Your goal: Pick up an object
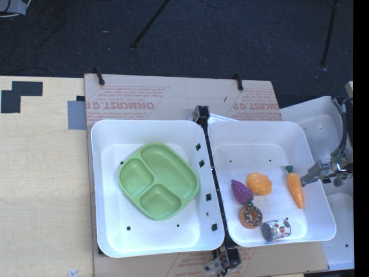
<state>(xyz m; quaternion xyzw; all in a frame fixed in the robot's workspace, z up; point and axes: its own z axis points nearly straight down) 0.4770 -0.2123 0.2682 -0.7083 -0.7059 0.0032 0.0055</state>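
Observation:
The right bin (300,133) holds a carrot (295,190) with a green top near its right wall. To the carrot's left sit an orange fruit (259,183), a purple bunch of grapes (241,191), a chocolate donut (251,216) and a small can (277,229) lying on its side. My gripper (320,172) is at the bin's right rim, just right of the carrot and a little above its top end. It is small and dark here, and nothing can be seen held in it.
A green divided plate (158,180) lies in the left bin (109,154). A black clip strip (207,178) runs along the seam between the bins. Cardboard (173,100) lies under both bins, and a grey cable (344,128) hangs at the far right.

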